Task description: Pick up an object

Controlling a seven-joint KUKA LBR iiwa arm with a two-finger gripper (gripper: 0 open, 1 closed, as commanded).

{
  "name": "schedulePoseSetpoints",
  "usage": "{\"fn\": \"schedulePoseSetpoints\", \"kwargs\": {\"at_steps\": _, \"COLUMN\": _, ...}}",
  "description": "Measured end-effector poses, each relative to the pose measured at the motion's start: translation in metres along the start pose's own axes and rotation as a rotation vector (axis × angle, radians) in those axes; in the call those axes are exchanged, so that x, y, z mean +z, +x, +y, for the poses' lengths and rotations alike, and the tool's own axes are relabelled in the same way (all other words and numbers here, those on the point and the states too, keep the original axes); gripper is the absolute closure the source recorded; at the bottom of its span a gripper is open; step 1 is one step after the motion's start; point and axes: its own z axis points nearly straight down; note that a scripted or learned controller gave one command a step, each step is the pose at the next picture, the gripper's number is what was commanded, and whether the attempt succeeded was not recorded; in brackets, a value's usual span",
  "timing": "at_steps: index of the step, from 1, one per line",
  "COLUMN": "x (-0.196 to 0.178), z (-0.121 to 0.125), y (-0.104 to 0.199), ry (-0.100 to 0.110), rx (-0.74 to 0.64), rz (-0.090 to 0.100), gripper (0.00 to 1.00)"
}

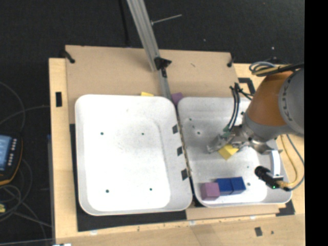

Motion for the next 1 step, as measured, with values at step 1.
{"fn": "schedulePoseSetpoints", "kwargs": {"at_steps": 1, "x": 0.004, "z": 0.0083, "y": 0.0507, "ry": 0.011, "rx": -0.005, "rz": 0.01, "gripper": 0.0}}
